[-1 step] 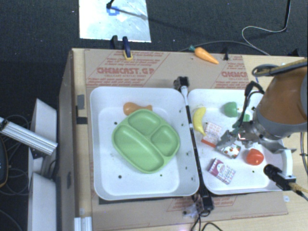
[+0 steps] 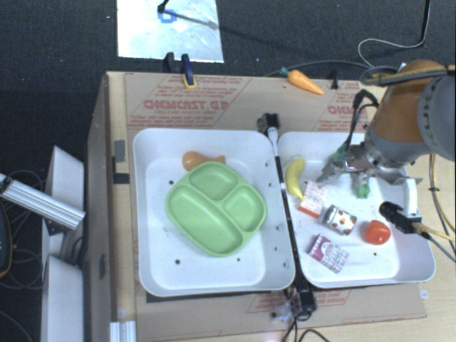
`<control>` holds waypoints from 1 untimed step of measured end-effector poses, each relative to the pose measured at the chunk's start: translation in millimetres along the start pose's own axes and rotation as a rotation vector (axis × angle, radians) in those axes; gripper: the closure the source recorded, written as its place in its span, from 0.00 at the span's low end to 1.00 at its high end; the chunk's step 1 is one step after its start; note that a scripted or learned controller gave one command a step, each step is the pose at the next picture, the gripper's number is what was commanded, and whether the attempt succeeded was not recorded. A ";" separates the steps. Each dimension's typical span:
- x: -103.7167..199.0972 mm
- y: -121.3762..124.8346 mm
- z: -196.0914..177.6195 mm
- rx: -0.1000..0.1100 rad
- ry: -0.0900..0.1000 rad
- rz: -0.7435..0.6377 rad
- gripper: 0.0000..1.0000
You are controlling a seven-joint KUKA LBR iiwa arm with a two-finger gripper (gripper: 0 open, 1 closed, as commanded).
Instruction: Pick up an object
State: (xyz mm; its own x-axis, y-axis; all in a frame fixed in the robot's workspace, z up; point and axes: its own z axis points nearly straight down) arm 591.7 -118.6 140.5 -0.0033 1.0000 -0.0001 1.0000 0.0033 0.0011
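You have a green three-section plastic plate filling the middle of the left white bin, its far edge covering part of an orange rounded item. In the right white bin, the gripper sits low near the far edge, whether spread or closed I cannot tell. A yellow banana lies along that bin's left wall, with a red tomato toward the right side and a small printed can mid-bin.

A light green tray, yellow banana and red tomato lie in white bins.
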 end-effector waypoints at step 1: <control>-18.7 76.8 55.7 0.000 0.000 -0.001 0.00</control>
State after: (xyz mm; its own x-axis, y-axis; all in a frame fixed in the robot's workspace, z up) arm 668.6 -137.1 84.8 -0.0042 1.0000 0.0000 1.0000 0.0042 0.0012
